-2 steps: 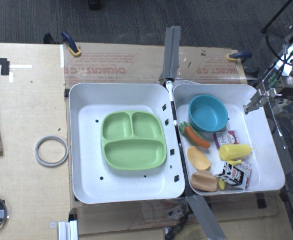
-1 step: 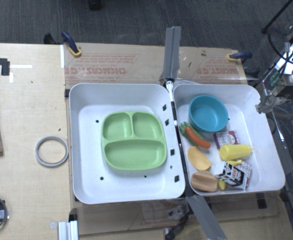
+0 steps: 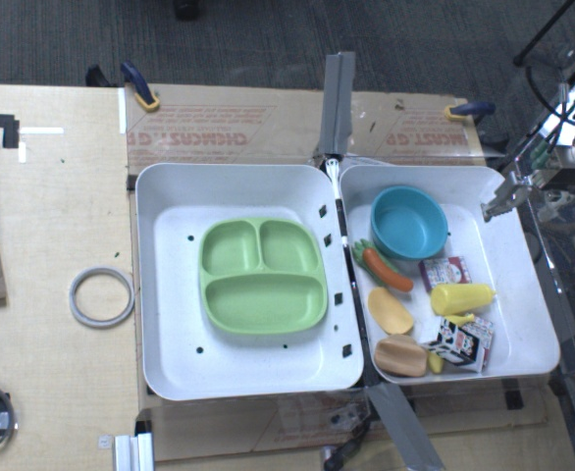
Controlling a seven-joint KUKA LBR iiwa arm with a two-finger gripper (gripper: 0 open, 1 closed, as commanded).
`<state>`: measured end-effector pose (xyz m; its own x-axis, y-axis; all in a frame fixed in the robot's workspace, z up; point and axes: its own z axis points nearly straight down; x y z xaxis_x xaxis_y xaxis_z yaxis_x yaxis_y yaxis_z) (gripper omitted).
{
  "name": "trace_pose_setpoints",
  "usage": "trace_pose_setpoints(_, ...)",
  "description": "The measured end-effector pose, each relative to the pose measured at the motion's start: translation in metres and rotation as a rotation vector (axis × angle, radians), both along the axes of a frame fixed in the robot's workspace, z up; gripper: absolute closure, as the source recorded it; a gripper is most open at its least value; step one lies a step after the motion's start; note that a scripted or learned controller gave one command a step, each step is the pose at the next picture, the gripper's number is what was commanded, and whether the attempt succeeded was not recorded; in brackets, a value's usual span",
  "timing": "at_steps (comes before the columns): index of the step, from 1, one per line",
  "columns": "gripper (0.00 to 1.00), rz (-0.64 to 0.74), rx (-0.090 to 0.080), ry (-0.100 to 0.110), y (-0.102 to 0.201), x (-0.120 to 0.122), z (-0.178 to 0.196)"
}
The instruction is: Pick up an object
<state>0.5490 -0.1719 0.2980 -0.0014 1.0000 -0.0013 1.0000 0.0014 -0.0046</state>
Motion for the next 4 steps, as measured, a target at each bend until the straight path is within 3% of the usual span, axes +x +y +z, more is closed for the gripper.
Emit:
trace_pose_setpoints(1, 0.00, 0.087, 0.002, -0.002, 0.011, -0.005, -0.113)
trace_pose_setpoints(2, 0.00, 0.252, -0.001, -0.012, 0.024, -0.024, -0.201)
trace_pose_setpoints(3, 1.00, 0.247, -0.008, -0.020, 0.021, -0.022, -0.191)
trace_pose_setpoints(4, 1.00, -0.325, -0.001, -0.003, 0.074, -0.001, -0.085)
